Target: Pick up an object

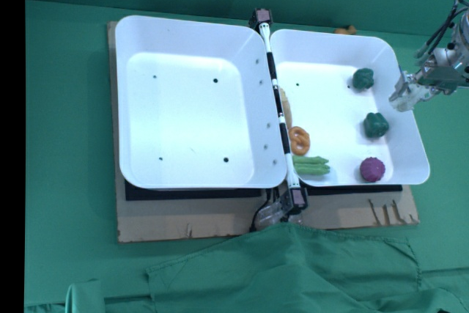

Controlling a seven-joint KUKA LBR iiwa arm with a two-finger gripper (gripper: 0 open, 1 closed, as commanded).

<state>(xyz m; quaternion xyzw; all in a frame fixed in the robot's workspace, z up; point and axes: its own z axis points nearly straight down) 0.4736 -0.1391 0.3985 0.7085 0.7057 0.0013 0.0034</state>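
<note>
White bins (194,37); two dark green lumps (363,78); purple ball (372,169); orange pretzel (299,139); light green beans (311,166); green cloth (293,267).

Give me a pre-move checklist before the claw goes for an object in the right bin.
1. Objects are in the right bin: ok. Two green pieces, a purple piece, a pretzel and beans lie there.
2. Claw is above a target: not ok. It sits at the bin's right rim, beside the green pieces.
3. Claw holds nothing: cannot tell.
4. Targets are spaced apart: ok for the three on the right; pretzel and beans lie close together by the divider.
</note>
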